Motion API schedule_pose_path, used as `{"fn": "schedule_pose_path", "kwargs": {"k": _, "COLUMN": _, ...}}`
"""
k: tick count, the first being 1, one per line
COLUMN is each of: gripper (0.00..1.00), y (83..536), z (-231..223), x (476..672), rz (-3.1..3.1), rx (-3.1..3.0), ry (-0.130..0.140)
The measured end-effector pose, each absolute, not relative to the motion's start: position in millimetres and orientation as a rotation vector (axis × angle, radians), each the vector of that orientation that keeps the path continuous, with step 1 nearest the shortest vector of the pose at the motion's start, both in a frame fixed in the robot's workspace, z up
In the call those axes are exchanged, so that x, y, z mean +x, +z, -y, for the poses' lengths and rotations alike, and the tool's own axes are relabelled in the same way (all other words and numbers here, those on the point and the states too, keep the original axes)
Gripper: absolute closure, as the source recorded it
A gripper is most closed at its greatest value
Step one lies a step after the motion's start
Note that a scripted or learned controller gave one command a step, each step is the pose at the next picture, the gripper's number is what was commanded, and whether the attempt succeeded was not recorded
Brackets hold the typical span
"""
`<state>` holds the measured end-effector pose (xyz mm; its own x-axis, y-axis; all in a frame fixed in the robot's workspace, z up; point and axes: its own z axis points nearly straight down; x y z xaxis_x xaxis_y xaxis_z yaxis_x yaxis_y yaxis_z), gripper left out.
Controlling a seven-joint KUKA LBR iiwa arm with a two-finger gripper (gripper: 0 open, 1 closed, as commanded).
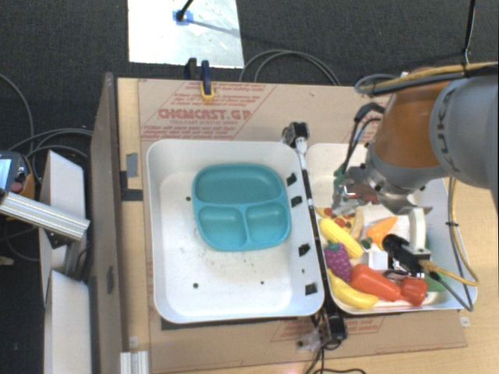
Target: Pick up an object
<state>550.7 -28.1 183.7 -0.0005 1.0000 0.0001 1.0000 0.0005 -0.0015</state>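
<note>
The gripper (352, 195) hung over the right bin (327, 156); I couldn't tell its finger state. Just below it lay toy bananas (340, 234), grapes (338, 260) and a red pepper (377, 283).

The scene is evenly and brightly lit from overhead. Glare is seen on the silvery sheet (185, 23) at twelve o'clock, and the white walls of the left bin (175, 232) are nearly washed out. Soft, short shadows are cast beneath the teal tray (240, 207) toward six o'clock. Focus is held across the frame; slight grain is noted on the dark floor (54, 29) toward ten o'clock.
</note>
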Motion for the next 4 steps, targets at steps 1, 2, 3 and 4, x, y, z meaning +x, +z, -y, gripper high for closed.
{"fn": "schedule_pose_path", "kwargs": {"k": 1, "gripper": 0.0, "y": 184.2, "z": 27.3, "x": 551.9, "rz": 2.223, "rx": -2.22, "ry": -0.001}}
{"fn": "schedule_pose_path", "kwargs": {"k": 2, "gripper": 0.0, "y": 184.5, "z": 38.9, "x": 562.2, "rz": 2.223, "rx": -2.222, "ry": -0.003}}
{"fn": "schedule_pose_path", "kwargs": {"k": 3, "gripper": 0.0, "y": 96.2, "z": 85.7, "x": 575.3, "rz": 2.219, "rx": -2.223, "ry": 0.003}}
{"fn": "schedule_pose_path", "kwargs": {"k": 4, "gripper": 0.0, "y": 260.3, "z": 124.0, "x": 653.1, "rz": 2.242, "rx": -2.232, "ry": -0.019}}
